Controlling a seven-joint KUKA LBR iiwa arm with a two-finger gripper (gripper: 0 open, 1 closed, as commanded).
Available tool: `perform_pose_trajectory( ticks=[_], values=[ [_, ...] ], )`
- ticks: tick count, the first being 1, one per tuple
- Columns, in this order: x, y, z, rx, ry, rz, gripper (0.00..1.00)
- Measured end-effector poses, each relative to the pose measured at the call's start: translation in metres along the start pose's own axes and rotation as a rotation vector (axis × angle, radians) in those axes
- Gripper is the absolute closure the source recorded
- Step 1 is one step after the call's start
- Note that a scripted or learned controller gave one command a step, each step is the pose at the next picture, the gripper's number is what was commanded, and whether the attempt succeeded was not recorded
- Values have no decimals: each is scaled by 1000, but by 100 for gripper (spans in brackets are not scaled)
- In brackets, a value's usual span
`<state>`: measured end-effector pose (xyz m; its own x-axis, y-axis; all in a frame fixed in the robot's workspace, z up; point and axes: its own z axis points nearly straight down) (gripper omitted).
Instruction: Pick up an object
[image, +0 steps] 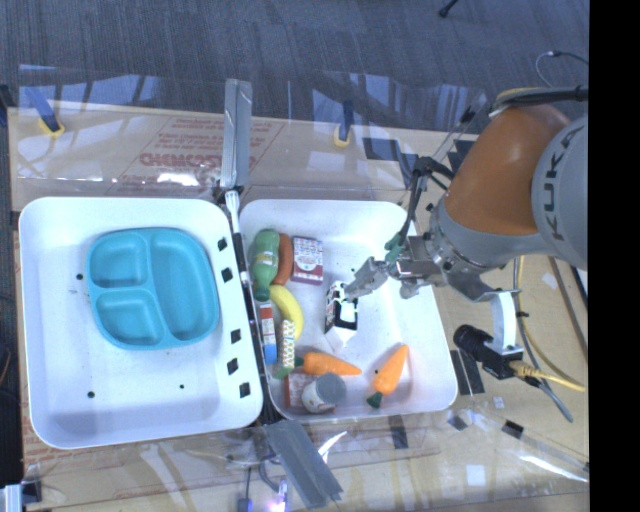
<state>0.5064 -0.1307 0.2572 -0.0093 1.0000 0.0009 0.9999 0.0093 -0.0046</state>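
Finding: your gripper (362, 281) hangs over the right bin (425, 330), entering from its right wall. The view does not let me tell whether it is open or closed, and nothing is seen held in it.

Candidate objects, placed relative to the gripper:
- A small black-and-white item (341, 307) lies directly below and just beside the tip; contact cannot be confirmed. I judge it the likeliest target.
- A red carton (307, 259) lies to the left, slightly farther up the bin.
- A green-and-orange vegetable (268, 258) and a banana (288, 307) lie farther left, against the bin's left wall.
- Two carrots (330, 364), (391, 369) and a small can (320, 391) lie well below, toward the near edge.
- The blue divided plate (150, 285) sits far left, in the other bin (50, 330).

Status: all objects appear to rest on the bin floor. In my judgement the pick is not yet accomplished; the approach is made, while the grasp and lift remain outstanding.
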Motion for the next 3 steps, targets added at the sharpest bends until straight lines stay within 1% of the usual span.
perform_pose_trajectory(
  ticks=[1, 2, 3],
  values=[
    [-27, 32, 148, 2, 0, -46, 0],
    [-28, 32, 137, 2, -1, -50, 100],
    [91, -7, 3, -2, 0, 85, 100]
  ],
)
